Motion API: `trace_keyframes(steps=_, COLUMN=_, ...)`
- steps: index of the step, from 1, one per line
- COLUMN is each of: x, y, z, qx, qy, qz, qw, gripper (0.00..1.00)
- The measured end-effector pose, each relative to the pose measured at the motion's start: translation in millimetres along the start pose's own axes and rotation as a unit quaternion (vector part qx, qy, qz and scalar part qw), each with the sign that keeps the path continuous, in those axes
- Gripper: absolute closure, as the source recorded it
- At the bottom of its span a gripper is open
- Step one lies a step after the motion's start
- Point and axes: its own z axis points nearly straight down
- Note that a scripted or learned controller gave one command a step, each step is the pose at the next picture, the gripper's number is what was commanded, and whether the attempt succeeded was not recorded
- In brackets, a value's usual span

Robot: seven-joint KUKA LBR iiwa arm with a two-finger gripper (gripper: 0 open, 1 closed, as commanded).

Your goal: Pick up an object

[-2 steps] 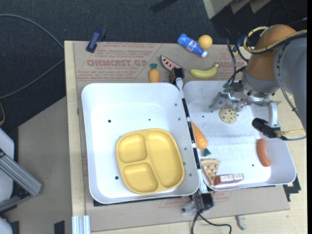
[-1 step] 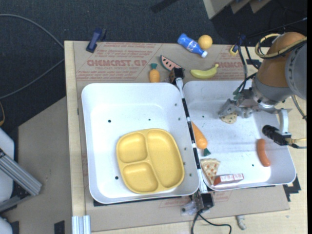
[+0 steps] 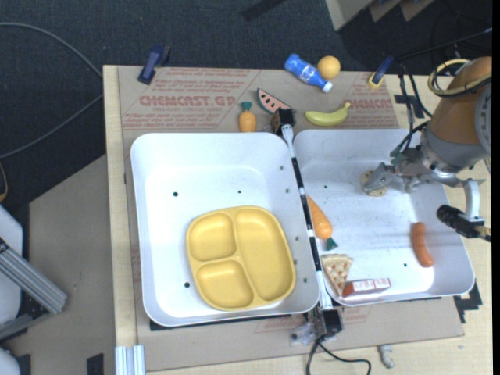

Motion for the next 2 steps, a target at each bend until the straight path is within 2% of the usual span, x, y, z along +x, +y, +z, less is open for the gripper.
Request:
trace_keyframes(steps=1, x=41.4, y=23.4, z=0.0, qx=-0.002, qy=0.0, qz=-0.001, qw=1.0, gripper=0.0)
trace_keyframes(steps=2, x=-4.1, y=55.3, z=-0.9, qx=-0.001, qy=0.001, qz=-0.001, qw=1.0, gripper=0.0)
